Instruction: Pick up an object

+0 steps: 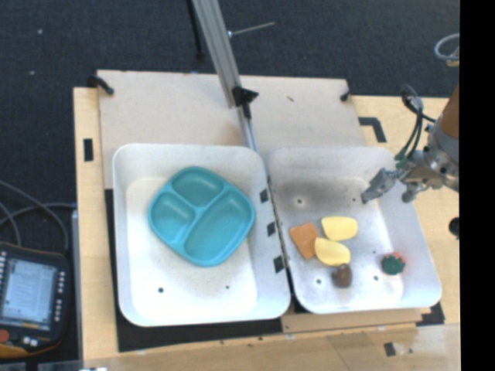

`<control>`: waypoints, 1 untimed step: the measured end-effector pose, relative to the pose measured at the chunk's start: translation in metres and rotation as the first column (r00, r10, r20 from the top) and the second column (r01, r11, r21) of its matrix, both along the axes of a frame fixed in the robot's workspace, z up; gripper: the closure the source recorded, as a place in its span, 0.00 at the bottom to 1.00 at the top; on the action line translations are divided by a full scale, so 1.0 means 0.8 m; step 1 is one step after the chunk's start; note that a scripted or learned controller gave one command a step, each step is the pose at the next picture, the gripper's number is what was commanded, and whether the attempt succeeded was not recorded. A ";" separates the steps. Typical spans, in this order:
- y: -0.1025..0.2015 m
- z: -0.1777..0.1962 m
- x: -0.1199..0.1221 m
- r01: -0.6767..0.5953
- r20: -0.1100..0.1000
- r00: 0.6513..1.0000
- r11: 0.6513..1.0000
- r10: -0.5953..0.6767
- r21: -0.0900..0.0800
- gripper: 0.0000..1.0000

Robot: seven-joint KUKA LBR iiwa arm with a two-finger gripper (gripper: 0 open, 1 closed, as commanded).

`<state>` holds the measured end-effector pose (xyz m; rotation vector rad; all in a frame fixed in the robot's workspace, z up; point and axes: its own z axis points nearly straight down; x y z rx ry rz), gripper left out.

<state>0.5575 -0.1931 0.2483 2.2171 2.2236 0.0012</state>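
Here, gripper (394, 185) partly cut off over right bin (325, 165); can't tell its state.

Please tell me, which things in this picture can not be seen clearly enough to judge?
- Claw, camera view: too small and blurred to tell if it grips anything.
- Arm: cut off by the right edge.
- Small brown thing and green thing in the right bin: too small to identify.

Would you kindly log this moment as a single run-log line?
hand: above right white bin's far right side, nothing visibly held | two yellow pieces, orange piece in bin | teal sectioned plate: left bin
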 end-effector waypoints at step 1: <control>0.000 0.000 0.000 0.000 0.000 1.000 1.000 0.000 0.000 0.00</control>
